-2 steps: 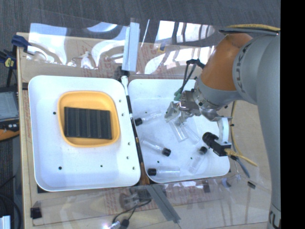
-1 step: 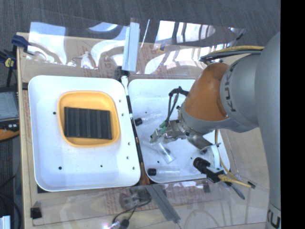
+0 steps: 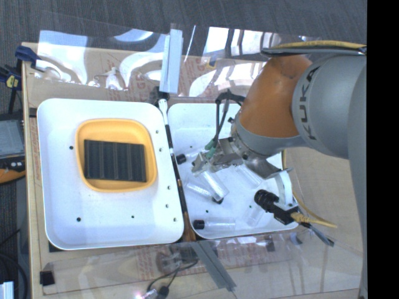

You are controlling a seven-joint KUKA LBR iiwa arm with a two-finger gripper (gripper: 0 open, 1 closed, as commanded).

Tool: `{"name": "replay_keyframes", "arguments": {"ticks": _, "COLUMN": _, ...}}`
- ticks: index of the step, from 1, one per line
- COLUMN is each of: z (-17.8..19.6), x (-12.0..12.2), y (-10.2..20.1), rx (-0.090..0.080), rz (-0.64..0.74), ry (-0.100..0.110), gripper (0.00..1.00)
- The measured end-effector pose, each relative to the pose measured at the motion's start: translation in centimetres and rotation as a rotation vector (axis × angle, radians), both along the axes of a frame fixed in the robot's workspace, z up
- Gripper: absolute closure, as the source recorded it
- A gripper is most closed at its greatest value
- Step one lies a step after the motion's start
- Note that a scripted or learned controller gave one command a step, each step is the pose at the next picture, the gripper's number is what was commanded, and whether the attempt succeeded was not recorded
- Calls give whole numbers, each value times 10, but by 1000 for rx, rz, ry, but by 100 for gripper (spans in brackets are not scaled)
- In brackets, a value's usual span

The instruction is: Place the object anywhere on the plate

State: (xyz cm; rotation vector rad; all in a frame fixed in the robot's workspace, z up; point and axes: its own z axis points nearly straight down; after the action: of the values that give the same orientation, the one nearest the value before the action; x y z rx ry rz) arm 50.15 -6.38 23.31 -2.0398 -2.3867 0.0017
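The yellow plate [image 3: 115, 154], with a dark ridged centre, lies in the left white bin [image 3: 62, 217]. My gripper [image 3: 208, 159] hangs low over the middle of the right bin [image 3: 187, 120], a little right of the wall between the bins. Just below it lie pale translucent tubes [image 3: 207, 185], one with a black end. A small black piece [image 3: 181, 159] sits to the gripper's left by the wall. Another black-capped clear tube [image 3: 212, 222] rests near the right bin's front edge. I see nothing clearly between the fingers.
The orange and grey arm [image 3: 293, 104] covers the right half of the right bin. A grey upright bar [image 3: 170, 61] stands behind the bins' shared wall. Clear plastic sheeting and cables edge the bench at the back and front.
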Motion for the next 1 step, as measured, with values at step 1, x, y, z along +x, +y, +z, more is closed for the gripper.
{"name": "replay_keyframes", "arguments": {"ticks": 1, "z": -43, "x": 44, "y": 29, "rx": 0, "rz": 199, "ry": 2, "gripper": 100}}
